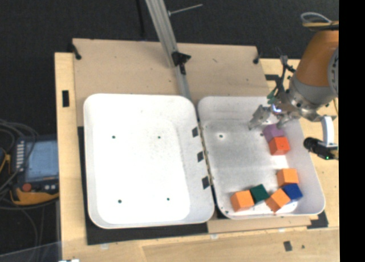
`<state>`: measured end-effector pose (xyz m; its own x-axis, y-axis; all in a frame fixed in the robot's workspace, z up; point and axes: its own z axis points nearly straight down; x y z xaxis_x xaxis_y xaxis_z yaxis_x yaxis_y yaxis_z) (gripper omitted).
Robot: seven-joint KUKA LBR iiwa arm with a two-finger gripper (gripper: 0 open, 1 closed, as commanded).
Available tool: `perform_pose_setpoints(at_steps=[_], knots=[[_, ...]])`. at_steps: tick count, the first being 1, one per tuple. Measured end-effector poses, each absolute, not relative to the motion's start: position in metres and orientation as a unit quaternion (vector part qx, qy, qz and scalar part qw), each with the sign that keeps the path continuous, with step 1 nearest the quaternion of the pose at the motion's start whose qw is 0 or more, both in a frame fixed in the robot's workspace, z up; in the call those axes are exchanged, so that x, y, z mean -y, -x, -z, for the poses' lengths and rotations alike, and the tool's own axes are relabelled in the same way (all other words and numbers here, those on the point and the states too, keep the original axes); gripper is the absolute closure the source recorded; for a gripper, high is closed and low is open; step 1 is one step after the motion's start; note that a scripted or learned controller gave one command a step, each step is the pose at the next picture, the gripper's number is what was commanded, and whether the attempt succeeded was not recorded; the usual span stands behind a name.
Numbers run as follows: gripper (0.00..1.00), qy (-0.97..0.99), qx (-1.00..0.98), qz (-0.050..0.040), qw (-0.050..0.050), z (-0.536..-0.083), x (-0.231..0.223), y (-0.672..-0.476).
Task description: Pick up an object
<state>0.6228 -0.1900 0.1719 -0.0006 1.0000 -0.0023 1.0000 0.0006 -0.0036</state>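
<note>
Down at the 6 o'clock end of the right bin (pixel 228 109) sits my little stash: an orange block (pixel 242 200), a dark green block (pixel 259 192) touching it, another orange block (pixel 279 199), a blue block (pixel 291 190) and one more orange block (pixel 288 176) just above those. Further up toward 1 o'clock there's a red-orange block (pixel 279 145) with a purple block (pixel 274 131) touching its top edge. The left bin (pixel 140 158) isn't my concern right now.

My gripper (pixel 268 115) hangs over the upper right part of the bin, just beside the purple block at its 11 o'clock. Honestly I can't tell from this angle whether my claw is spread or pinched, too small and blurry. Nothing visible in it, so I'd say the pick isn't done yet.

How I'd do this well, just my take: the purple and red-orange pair is the nearest target, but they're touching, so coming down sloppy probably shoves one into the other. I'd centre over the purple one, line my claw up so it closes across the free sides and not the side pressed against its neighbour, then drop straight down. The bin wall at 3 o'clock is near too, so I'd keep clear of that. The crowded cluster at 5 o'clock looks harder, everything's jammed together.
</note>
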Motion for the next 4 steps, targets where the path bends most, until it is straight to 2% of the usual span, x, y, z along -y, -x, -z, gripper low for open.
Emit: perform_pose_setpoints(at_steps=[1,2,4], knots=[[0.00,0.708,0.706,-0.0005,-0.004,-0.134,0.193,-0.623],[1.00,0.708,0.706,0.0022,-0.006,-0.148,0.194,-0.625],[1.00,0.705,0.709,0.0023,-0.003,-0.261,0.187,-0.632]])
